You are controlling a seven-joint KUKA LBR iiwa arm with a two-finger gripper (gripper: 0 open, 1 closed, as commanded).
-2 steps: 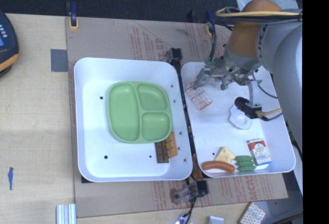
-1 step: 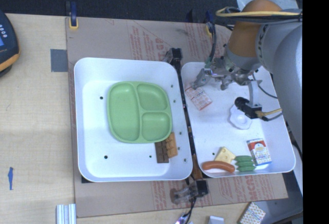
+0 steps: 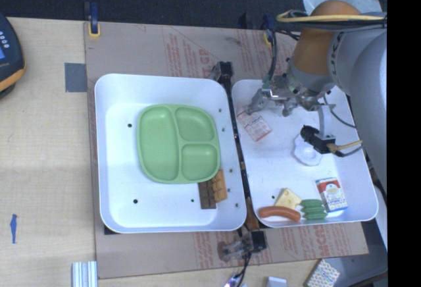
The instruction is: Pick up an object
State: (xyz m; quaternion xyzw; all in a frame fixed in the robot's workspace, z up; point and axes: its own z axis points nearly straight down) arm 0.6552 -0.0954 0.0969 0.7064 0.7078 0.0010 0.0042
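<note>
Claw: claw [image 3: 276, 103] sits low over the far end of the right bin [image 3: 368, 210], under the grey arm with its orange band. Spread or pressed together: cannot tell from this angle.
Held: nothing seen gripped by the claw.
Nearest candidate: small pale packet [image 3: 254, 125], flat on the bin floor just beside the claw, on the side toward the left bin. Apart from the claw as far as I can judge.
Other candidates, right bin: small white item [image 3: 306, 153] mid-bin. Along the near edge: yellow wedge [image 3: 287, 198], sausage [image 3: 279, 214], green pod [image 3: 314, 209], red-and-white carton [image 3: 331, 194], all well apart from the claw.
Left bin: left bin [image 3: 108, 147] carries a green divided plate [image 3: 177, 143] and a brown block [image 3: 212, 191] touching the plate's near rim.
Done: approach only, by my reading. Every object rests on a bin floor.
Left: settle on one item (the packet is the likeliest), close on it, lift it clear.
Risk: the packet lies flat and thin, so the grasp may slip off it.
</note>
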